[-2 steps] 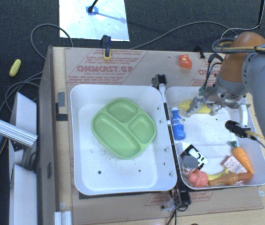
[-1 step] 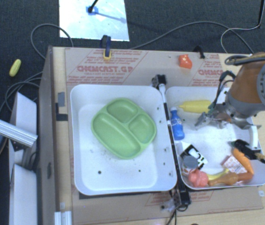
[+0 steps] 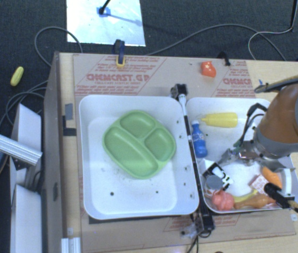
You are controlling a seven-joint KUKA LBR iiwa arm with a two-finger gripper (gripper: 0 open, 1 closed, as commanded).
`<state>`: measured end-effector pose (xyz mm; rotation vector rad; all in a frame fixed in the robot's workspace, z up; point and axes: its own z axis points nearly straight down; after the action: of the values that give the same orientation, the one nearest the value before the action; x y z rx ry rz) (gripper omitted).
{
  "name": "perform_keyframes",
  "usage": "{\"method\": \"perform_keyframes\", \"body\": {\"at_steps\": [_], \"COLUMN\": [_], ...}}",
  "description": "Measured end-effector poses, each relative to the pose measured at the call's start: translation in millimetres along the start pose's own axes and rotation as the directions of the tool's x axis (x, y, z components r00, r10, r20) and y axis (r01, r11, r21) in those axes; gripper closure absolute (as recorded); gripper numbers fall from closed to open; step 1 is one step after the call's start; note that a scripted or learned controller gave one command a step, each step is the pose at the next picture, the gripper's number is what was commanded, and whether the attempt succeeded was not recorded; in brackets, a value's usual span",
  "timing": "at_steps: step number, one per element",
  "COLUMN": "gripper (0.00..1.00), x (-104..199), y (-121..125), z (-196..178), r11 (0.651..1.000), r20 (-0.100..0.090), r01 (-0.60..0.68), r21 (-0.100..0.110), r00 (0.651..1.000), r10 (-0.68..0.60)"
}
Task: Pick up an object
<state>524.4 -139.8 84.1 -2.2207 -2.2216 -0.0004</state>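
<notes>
The arm's gripper (image 3: 242,154) hangs low in the right bin (image 3: 246,104), seemingly reaching down to pick, near a blue bottle (image 3: 198,139), a yellow bottle (image 3: 220,120) and a pink toy (image 3: 223,200), and I cannot tell its state, so next it must close on one

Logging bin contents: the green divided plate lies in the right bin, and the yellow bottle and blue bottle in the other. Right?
Not quite. The camera view shows the green divided plate in the left bin; the yellow bottle and blue bottle lie in the right bin.
</notes>
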Motion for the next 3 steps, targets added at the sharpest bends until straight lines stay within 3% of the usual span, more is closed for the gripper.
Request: {"method": "perform_keyframes", "body": {"at_steps": [1, 2, 3], "gripper": [0.0, 0.0, 1.0], "x": [29, 41, 40], "y": [-36, 80, 80], "z": [-1, -1, -12], "r11": [1.0, 1.0, 1.0], "r20": [0.006, 0.001, 0.001], "r01": [-0.002, 0.003, 0.005], "r21": [-0.009, -0.004, -0.004], "r00": [1.0, 1.0, 1.0], "r10": [0.002, -0.003, -0.005]}}
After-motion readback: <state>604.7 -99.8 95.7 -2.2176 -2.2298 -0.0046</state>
